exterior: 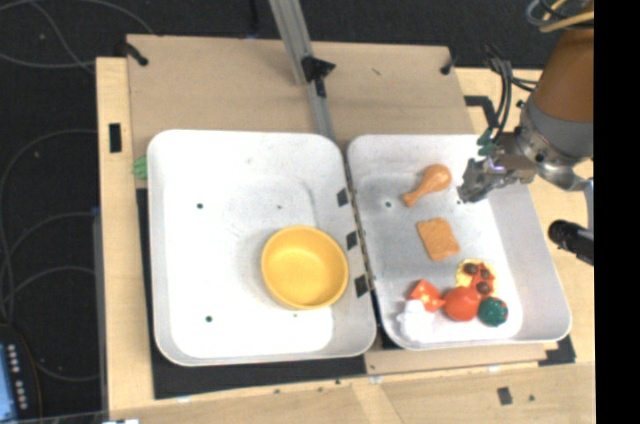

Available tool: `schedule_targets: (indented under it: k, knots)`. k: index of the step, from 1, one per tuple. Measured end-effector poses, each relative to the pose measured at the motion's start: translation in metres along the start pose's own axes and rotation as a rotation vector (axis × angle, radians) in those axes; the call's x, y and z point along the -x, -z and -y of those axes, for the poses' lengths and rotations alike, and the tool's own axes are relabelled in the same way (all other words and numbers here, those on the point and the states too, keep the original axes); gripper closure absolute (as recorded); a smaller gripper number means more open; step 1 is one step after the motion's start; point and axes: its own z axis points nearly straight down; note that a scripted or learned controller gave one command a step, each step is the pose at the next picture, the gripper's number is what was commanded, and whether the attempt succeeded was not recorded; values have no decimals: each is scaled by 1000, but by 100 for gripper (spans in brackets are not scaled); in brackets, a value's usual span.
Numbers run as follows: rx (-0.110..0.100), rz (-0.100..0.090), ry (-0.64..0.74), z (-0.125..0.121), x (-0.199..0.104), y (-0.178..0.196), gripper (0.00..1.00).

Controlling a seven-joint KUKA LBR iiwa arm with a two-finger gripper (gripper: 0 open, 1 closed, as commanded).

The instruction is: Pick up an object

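- Camera view: I log the gripper (pixel 478 180) over the right bin (pixel 520 212), just right of the drumstick (pixel 428 183).
- Fingers: spread unreadable; I cannot tell.
- Step: approach, nothing held.
- Next, I judge: descend leftward onto the drumstick.

We see the arm (pixel 565 102) cut off at the right edge; the gripper (pixel 478 180) too small to judge its fingers; small toys (pixel 462 297) clustered, overlapping, hard to name
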Motion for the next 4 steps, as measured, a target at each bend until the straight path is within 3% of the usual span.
schedule_targets:
  k: [4]
  knots:
    - [-1, -1, 2, 17, -204, -3, 100]
